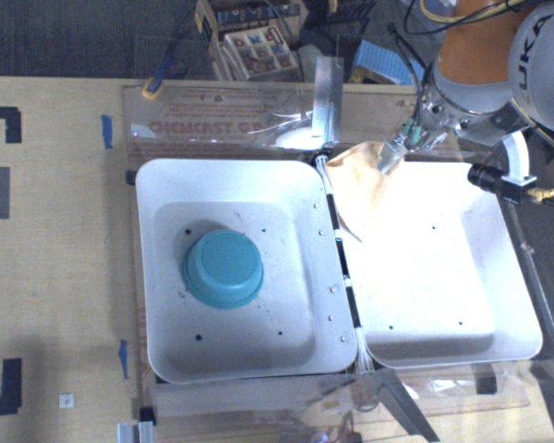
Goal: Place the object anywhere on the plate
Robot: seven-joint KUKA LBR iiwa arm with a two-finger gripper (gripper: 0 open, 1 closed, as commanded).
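**Cloth hangs from the jaws at the right bin's far corner**

The counter (46, 275) is pale wood with black corner marks along its left side and bits of blue tape near the bins. The left bin (157, 192) holds a teal plate (223, 267), round and turned upside down like a shallow bowl, sitting left of the bin's middle on the sunken floor. Small dark specks and holes dot the floor around it. A narrow seam with a row of fasteners divides the two bins. Just right of that seam, at the far left corner of the right bin (462, 293), a tan cloth (360, 181) droops over the rim and onto the white floor. Its upper edge is pinched between the jaws of the gripper (394, 154), which are clenched on the cloth. The grey arm (499, 35) with its orange band comes in from the upper right. The cloth and the plate lie well apart, in separate bins.
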